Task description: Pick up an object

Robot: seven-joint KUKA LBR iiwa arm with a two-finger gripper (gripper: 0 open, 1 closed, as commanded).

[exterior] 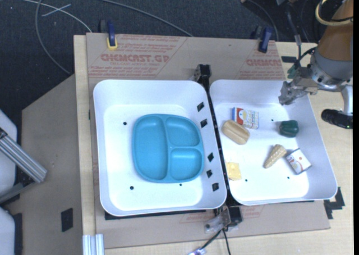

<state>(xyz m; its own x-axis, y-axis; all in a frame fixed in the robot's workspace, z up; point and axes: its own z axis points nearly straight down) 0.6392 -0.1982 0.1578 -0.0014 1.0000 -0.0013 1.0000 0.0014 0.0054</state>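
Note:
The right bin (314, 189) holds several small objects: a white, blue and red carton (245, 117), a tan bread roll (235, 132), a dark green piece (289, 128), a beige cone (274, 155), a small white and red packet (298, 161) and a yellow cheese slice (233, 171). My gripper (287, 96) hangs over the far right part of this bin, above and behind the green piece, with nothing seen in it. The arm's orange band (338, 39) rises at the right edge.
The left bin (106, 108) carries a blue divided plate (168, 148). Black clips run along the seam between the bins (206, 136). Blue clamps (112, 37) hold the cardboard base at the back. Cables lie on the dark floor behind.

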